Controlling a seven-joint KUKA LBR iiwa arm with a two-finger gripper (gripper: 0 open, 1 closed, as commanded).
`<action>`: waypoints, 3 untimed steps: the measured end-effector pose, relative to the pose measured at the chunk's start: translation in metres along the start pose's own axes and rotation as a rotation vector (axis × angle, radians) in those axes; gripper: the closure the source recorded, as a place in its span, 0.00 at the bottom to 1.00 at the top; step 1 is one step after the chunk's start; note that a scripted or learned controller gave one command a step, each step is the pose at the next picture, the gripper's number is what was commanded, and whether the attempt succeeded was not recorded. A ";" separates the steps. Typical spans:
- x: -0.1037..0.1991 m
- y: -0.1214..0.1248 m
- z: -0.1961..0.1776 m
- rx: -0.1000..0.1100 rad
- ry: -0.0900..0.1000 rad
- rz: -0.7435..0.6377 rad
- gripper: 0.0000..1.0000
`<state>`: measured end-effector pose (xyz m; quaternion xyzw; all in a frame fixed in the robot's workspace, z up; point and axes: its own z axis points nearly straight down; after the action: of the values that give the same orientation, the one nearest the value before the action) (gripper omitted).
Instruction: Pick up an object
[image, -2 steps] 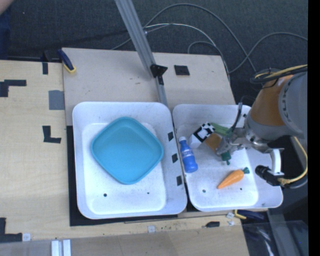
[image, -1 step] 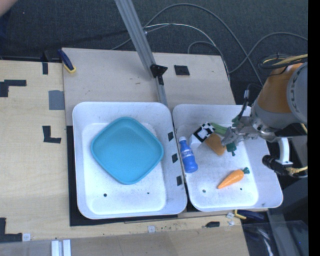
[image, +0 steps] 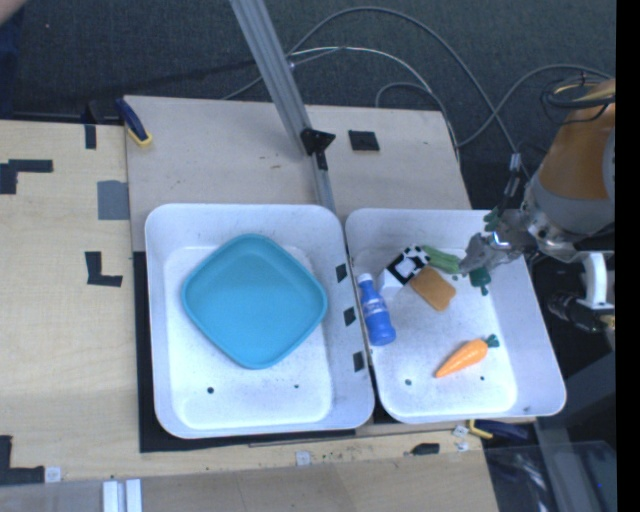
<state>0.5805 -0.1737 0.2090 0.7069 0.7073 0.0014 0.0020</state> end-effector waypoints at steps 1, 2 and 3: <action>0.000 0.000 -0.005 0.005 0.001 0.000 1.00; 0.055 0.014 -0.013 0.004 0.002 -0.004 1.00; 0.097 0.019 -0.012 0.006 0.002 -0.003 1.00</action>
<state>0.5997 -0.0763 0.2210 0.7058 0.7084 0.0000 -0.0005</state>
